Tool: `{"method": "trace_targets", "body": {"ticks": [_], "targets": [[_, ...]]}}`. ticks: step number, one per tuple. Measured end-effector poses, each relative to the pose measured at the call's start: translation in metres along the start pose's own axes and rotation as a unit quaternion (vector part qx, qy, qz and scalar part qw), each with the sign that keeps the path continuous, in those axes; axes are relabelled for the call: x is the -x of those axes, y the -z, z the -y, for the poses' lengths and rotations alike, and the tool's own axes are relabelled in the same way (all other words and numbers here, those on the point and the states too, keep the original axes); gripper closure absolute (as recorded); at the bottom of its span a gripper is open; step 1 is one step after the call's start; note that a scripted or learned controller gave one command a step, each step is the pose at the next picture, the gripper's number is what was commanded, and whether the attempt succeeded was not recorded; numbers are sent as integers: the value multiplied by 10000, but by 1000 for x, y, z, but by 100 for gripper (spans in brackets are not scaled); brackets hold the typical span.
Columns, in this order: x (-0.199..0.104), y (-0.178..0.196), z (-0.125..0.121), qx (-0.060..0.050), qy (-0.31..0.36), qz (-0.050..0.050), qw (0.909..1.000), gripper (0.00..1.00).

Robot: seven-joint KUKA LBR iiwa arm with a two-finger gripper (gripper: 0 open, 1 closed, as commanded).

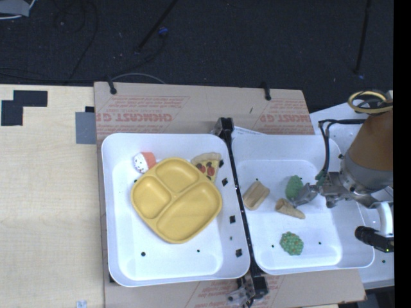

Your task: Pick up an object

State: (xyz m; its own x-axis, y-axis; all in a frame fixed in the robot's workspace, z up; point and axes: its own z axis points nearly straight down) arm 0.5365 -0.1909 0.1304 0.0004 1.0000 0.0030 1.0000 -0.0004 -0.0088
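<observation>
In the right bin (282, 151) lie a tan wedge-shaped block (255, 194), a green leafy toy (294, 186), a small tan cone-like piece (290, 208) and a green bumpy ball (291, 243). My gripper (311, 193) reaches in from the right, low over the bin, its tip just right of the green leafy toy and above the tan cone piece. The arm's orange band (377, 143) rises at the right edge.
The left bin (122, 249) holds a yellow divided plate (177, 199), a pizza-slice toy (207, 165) and a small white-and-orange item (143, 162). A black divider (235, 191) runs between the bins. A cardboard sheet (192, 111) lies under both.
</observation>
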Motion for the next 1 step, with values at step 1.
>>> {"method": "trace_targets", "body": {"ticks": [1], "targets": [[3, -25, -5, 114, -4, 44, 9999, 0]]}}
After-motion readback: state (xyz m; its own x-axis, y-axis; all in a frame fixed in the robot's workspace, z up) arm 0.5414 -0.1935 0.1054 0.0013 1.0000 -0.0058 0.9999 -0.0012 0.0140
